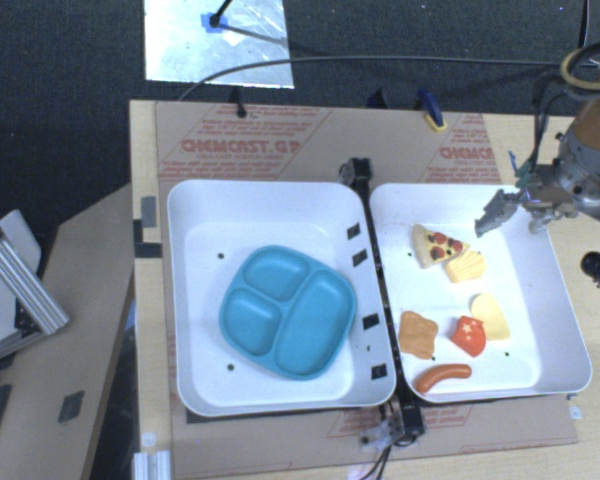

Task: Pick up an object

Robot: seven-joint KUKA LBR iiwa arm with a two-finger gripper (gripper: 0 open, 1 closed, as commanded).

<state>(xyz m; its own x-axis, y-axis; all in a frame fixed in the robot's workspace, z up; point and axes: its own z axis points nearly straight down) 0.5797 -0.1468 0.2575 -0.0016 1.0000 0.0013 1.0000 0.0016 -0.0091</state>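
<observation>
Six food bits crowd the right bin (560, 298); hand (492, 216) w/ fingers apart, empty, could nudge pizza slice (437, 245) into cheese (466, 266).

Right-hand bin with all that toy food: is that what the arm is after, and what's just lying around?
For the job:
- two-finger gripper
- toy pizza slice
- yellow cheese wedge
- red strawberry
- pale yellow piece
- orange bread piece
- orange-red sausage

Lying about:
- blue divided plate
- silver foil sheet

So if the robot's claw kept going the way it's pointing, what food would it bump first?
Probably the pizza slice: the gripper points down-left toward it. Its height above the bin is hard to judge.
</observation>
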